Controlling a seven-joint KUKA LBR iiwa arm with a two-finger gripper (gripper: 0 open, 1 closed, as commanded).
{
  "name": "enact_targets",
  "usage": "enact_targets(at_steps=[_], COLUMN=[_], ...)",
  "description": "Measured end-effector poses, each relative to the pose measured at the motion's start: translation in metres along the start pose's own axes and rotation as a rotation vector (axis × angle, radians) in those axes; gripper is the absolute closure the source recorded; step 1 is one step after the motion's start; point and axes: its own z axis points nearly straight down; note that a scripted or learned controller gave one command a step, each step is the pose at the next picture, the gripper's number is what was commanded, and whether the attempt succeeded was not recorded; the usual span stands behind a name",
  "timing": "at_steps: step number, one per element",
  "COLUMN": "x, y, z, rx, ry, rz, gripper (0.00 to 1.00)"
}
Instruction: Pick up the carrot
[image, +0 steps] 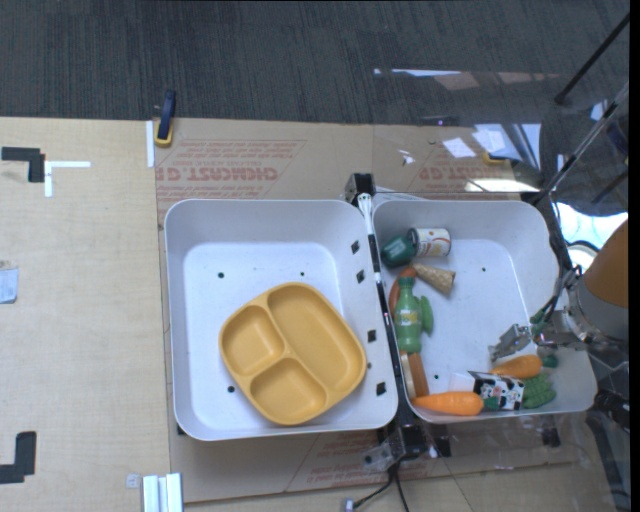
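One carrot lies on its side against the near wall of the right bin, toward its near-left corner, untouched.

My gripper hangs over the right bin's near-right part, well apart from that carrot; whether my fingers stand apart or together I cannot tell. Just beneath me lies one smaller orange piece, beside one black-and-white carton and one green item. Along the bin's left wall: one green bottle, one can at the far-left corner, one tan cone. Two white bins sit side by side; the left bin carries one yellow three-compartment plate.
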Motion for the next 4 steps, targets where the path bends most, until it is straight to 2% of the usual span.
enact_targets(at_steps=[1, 2, 3, 4], x=[0.0090, 0.0082, 0.0083, 0.0117], y=[-0.0016, 0.0003, 0.0002, -0.0013], z=[0.0000, -0.0092, -0.0090, -0.0007], rx=[0.001, -0.003, -0.002, 0.001], ry=[-0.013, -0.016, -0.016, -0.013], rz=[-0.053, -0.055, -0.055, -0.333], gripper=[0.00, 1.00, 0.00, 0.00])
